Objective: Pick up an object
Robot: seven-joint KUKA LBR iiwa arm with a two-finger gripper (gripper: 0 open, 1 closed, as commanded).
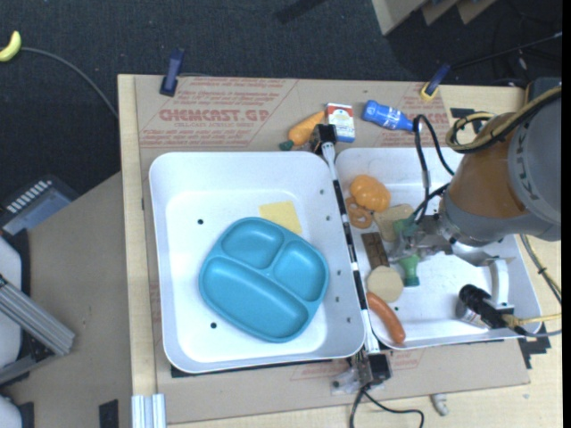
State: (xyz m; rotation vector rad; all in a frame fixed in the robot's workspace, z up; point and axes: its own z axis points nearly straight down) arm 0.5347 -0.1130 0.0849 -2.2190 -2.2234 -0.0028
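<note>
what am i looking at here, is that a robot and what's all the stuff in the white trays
Yes. The grey and orange shape at the right is a robot arm, seen by one camera looking down on a bench. Its gripper hangs low in the right bin, over a small green thing; whether it holds anything is unclear. That bin also has an orange lump, a pale round piece and a toy sausage. The left bin holds a blue divided plate and a yellow slice. Its job is to pick something up.
</note>
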